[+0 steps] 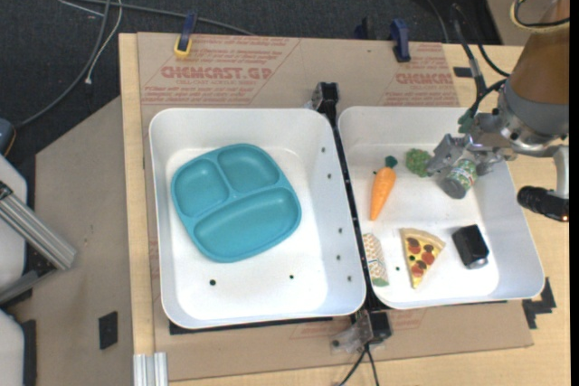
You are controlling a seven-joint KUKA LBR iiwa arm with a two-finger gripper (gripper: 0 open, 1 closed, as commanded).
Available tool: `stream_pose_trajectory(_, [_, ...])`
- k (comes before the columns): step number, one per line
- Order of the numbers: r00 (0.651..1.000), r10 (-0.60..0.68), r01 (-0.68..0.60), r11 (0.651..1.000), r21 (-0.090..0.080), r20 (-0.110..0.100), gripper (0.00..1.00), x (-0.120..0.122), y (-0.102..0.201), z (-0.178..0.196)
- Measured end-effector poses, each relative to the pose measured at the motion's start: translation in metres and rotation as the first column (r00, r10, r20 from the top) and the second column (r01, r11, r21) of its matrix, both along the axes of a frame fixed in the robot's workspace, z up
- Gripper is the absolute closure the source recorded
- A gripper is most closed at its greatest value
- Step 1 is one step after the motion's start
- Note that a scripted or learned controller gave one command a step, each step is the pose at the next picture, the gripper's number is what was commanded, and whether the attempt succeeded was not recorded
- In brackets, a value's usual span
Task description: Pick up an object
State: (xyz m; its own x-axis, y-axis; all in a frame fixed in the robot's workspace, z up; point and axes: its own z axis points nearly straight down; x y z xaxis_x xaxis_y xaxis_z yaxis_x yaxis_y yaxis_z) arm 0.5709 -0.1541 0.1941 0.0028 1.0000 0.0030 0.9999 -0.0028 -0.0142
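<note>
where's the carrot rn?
In the right bin, near its left wall: the carrot lies left of the broccoli and above the pizza slice.

Grey arm (orange band above wrist)

Arm cut off by right edge
</note>
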Motion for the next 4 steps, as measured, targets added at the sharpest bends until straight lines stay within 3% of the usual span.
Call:
stream_pose_trajectory(1, [1.0,0.003,-0.003,1.0,-0.002,0.013,0.0,0.003,0.0,0.007])
stream_pose_trajectory(4, [1.0,0.003,-0.003,1.0,-0.001,0.009,0.0,0.01,0.004,-0.111])
